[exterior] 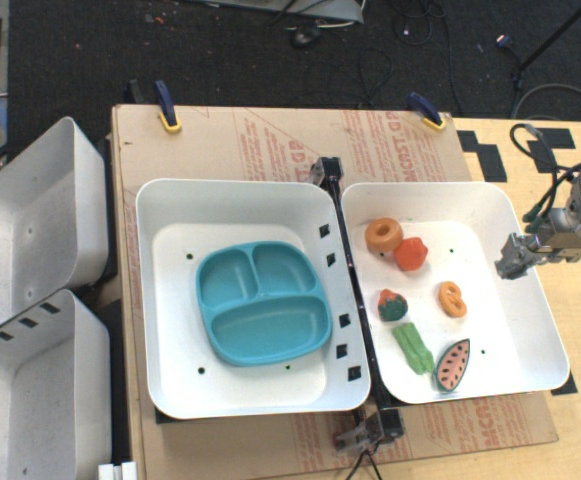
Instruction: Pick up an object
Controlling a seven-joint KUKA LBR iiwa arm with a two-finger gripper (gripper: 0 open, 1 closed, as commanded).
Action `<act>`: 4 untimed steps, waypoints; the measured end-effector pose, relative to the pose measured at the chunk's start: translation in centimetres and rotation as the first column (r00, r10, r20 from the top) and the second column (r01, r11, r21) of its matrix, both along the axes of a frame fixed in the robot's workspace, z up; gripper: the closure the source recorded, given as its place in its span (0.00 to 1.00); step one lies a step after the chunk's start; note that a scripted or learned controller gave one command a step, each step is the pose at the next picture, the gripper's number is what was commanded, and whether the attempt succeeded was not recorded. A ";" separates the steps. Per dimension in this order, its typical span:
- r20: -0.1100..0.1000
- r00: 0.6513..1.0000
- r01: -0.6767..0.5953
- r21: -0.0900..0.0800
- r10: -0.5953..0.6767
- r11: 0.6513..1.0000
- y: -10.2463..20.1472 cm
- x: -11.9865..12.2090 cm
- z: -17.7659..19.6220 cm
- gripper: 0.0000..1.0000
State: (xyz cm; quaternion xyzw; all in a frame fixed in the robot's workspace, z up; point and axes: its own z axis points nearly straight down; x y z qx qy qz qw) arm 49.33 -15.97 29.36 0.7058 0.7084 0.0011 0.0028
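Two white bins (160, 208), one blue divided plate (263, 303), six toy foods (411, 253), two yellow-and-blue clamps (168, 108)

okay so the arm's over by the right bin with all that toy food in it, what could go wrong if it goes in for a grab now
The gripper sits at the right bin's rim, so coming straight down it may hit the wall rather than an object.

The doughnut and the red piece lie touching; a grab at one could push or catch the other.

The watermelon slice lies flat near the bin's front edge, so the fingers might slide over it.
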 end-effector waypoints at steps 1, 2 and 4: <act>-0.007 1.000 -0.004 0.004 0.004 1.000 5.8 0.0 -1.9 1.00; -0.008 1.000 -0.005 0.005 0.005 1.000 11.2 0.1 -3.9 1.00; -0.007 1.000 -0.006 0.004 0.006 1.000 22.9 -0.1 -3.9 1.00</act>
